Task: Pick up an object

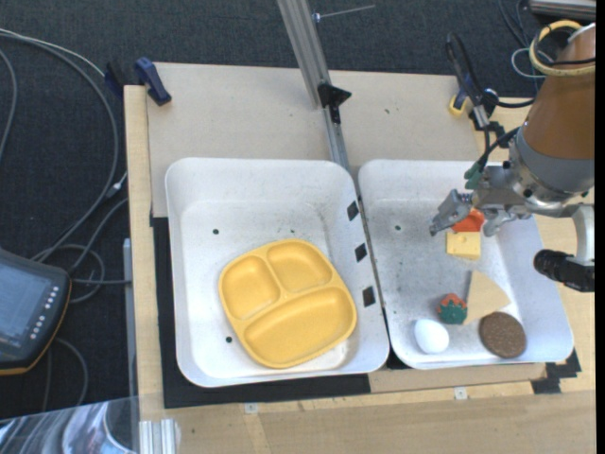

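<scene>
grey-and-orange arm reaching into the right bin [558,296], gripper [470,218] low near its far edge, an orange piece [469,221] seemingly pinched between the fingers, just above a yellow cheese block [463,244]. best lifted straight up, grip confirmed first. counted along the near edge: one white egg [432,336], one brown cookie [501,334], one green-and-orange toy [453,308]; one yellow divided plate [287,302] in the left bin [189,197].

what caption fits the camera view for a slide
Gripper over the right bin above a yellow block; yellow tray in the left bin.

Arm [560,112] reaching in from right, tool [470,218] lowered, pointing left.
</scene>
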Controlling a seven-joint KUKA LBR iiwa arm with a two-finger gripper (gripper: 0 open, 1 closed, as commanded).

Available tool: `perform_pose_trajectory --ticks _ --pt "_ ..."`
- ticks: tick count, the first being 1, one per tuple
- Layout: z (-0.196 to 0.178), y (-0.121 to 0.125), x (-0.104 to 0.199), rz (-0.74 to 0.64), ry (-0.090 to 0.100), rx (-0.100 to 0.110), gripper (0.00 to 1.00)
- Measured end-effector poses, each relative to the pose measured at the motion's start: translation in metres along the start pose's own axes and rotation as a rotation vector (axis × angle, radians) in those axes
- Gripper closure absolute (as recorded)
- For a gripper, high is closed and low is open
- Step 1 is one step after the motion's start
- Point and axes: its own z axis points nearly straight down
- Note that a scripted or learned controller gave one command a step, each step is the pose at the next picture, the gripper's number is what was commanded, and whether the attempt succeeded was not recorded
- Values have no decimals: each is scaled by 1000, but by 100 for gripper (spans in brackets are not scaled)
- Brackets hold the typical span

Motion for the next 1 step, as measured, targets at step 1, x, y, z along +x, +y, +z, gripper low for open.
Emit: perform_pose_trajectory --ticks 1 --pt "0 0 0 1 0 -1 0"
